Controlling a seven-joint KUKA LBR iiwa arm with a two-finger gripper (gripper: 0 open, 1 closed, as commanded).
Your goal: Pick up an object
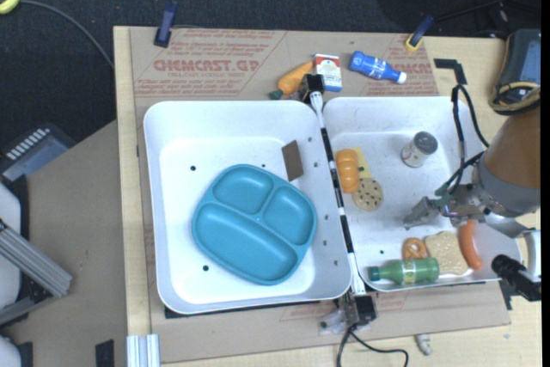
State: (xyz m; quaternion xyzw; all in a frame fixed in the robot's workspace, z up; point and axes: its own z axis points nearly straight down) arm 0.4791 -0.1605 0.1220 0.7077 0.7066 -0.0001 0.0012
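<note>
My gripper point(423, 212) hangs over the right bin point(391, 120), left of the grey wrist and orange band. It points toward the bin's middle. Just below it lie a pretzel point(413, 248), a slice of bread point(446, 252) and a red sausage point(469, 244). A green bottle point(406, 272) lies along the bin's front edge. Left of the gripper are a chocolate-chip cookie point(369, 194) and an orange pastry point(347, 168). A small grey can point(420, 147) stands at the back. Nothing shows held in the gripper.
The left bin point(172, 142) holds a blue divided plate point(254, 222) and a small brown block point(293, 159). Behind the bins on the board lie a blue bottle point(376, 68), a small carton point(327, 72) and an orange toy point(295, 79).
</note>
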